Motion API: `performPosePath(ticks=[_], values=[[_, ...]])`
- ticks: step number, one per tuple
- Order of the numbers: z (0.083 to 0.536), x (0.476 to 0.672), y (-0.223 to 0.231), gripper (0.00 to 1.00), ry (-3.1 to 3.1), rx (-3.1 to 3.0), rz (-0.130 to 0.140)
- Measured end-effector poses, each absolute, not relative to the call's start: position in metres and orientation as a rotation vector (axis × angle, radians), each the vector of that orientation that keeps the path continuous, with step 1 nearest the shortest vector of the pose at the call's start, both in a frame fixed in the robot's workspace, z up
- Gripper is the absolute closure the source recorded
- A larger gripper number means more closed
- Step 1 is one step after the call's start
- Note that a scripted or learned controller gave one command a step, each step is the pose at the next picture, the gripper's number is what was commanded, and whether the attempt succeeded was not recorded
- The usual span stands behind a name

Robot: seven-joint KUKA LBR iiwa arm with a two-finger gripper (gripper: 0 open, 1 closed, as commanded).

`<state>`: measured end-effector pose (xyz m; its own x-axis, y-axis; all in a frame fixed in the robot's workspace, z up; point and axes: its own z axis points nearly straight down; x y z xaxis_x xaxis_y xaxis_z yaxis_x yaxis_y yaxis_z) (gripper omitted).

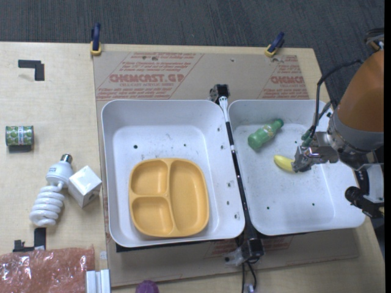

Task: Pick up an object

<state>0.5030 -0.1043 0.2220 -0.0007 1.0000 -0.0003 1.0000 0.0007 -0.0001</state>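
Observation:
In the right bin (293, 215) lie a small yellow banana (283, 162) and, just behind it, a green bottle (264, 134) on its side. My gripper (300, 163) hangs low over the bin, right at the banana's right end, touching or nearly touching it. The arm's grey body and orange band come in from the right and cover the wrist. I cannot make out whether the banana sits between the fingers.
The left bin (116, 163) holds a yellow divided plate (169, 196). On the bench to the left lie a spiral light bulb (50, 195), a white cube (85, 185) and a small green can (19, 137). A pink bag (43, 272) sits at the bottom left.

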Motion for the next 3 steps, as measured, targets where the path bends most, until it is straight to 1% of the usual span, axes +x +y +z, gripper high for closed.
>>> performPosePath(ticks=[1,2,3], values=[[0.103,0.547,-0.116,0.0,2.219,2.223,-0.001],[0.093,0.649,-0.099,0.0,2.222,2.219,0.0],[0.092,0.578,-0.117,0.0,2.219,2.223,0.0]])
